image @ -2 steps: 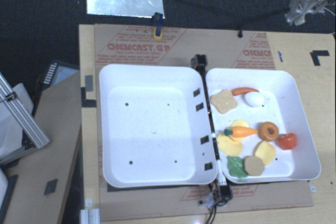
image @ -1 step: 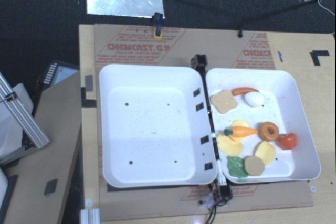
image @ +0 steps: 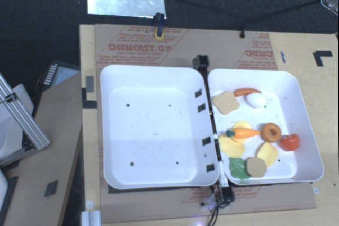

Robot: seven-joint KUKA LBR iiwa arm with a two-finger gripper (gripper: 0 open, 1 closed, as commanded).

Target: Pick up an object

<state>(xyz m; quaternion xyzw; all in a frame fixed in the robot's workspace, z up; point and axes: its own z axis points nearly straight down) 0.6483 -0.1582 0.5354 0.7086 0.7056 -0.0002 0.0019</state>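
Seen from above, two shallow white bins sit side by side on a tan bench. The left bin (image: 153, 129) shows bare floor; the right bin (image: 304, 129) holds a scatter of small toy foods, any of which could serve as the object to pick up. The arm and its gripper are nowhere to be judged from this frame, so whether the fingers stand open or closed cannot be told.

Near the right bin's back wall a slice of bread (image: 225, 102) lies flat, with a white egg (image: 257, 99) just beside it and an orange-red pepper (image: 247, 91) touching the egg's far side. In the middle, a carrot (image: 244, 133) rests across pale yellow pieces (image: 233, 145), next to a brown doughnut (image: 271, 132) and a red tomato (image: 290, 142). Toward the front lie a yellow disc (image: 268, 154), a tan round cookie (image: 256, 167) and a green leaf (image: 239, 168), the last two touching.

All appear to be light plastic or foam playthings, stiff enough not to crush, probably smooth and a little slippery. The bread looks the easiest catch: it stands apart from its neighbours and offers two straight edges for the fingers. The egg would likely squirt out of a pinch, and the flat discs give little height to grasp. The doughnut could be taken across its rim.
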